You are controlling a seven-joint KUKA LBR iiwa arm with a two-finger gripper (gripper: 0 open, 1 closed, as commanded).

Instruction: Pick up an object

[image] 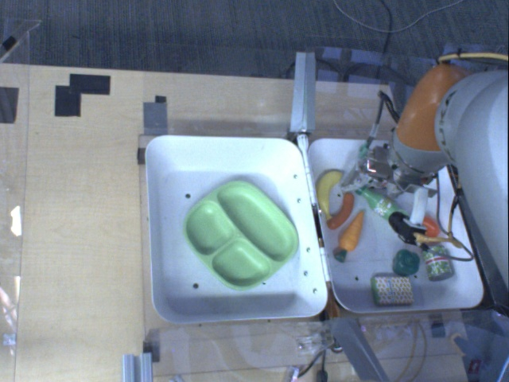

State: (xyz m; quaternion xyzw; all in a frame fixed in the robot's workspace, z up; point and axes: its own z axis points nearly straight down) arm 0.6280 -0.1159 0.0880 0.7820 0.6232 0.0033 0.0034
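The right bin (pixel 469 293) holds several small objects. A yellow banana (pixel 328 187) lies at its left side, with a red chili-shaped piece (pixel 343 211) and an orange carrot (pixel 352 232) just below it. A green bottle (pixel 380 204) lies tilted near the middle. My gripper (pixel 363 175) hangs low over the bin's upper part, between the banana and the green bottle, close above both. I see nothing clearly held in it.
The left bin (pixel 167 293) holds a green divided plate (pixel 241 233). Near the right bin's front lie a teal round piece (pixel 406 262), a small labelled can (pixel 438 263) and a grey-green cylinder (pixel 392 290). The arm covers the right bin's upper right.
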